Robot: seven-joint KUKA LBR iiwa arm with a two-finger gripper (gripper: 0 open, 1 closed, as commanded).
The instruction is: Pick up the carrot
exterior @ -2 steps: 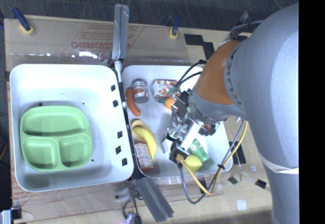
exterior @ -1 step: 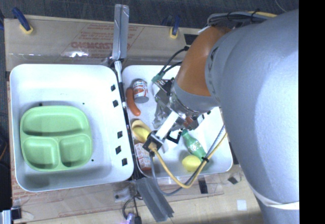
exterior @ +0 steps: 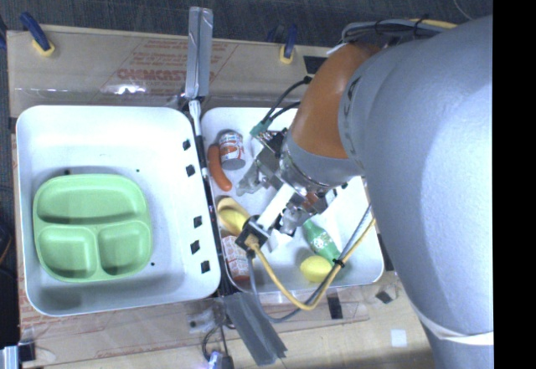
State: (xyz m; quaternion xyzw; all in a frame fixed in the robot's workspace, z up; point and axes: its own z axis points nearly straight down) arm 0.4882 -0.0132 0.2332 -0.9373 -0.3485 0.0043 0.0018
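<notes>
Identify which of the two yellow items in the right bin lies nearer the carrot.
The long yellow one, just below the carrot in the view. The round yellow one sits much farther off, beside the green bottle.

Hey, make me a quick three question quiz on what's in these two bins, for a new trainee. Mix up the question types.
1. True or false: the carrot lies in the same bin as the green divided tray.
2. Multiple choice: what sits right beside the carrot, toward the far end of its bin? A) a can B) a mug C) a sponge
3. Short answer: over which bin is the gripper, the view's left or right?

Key
1. False. The tray is in the left bin; the carrot is in the right bin, along its left wall.
2. A.
3. Right.
</notes>
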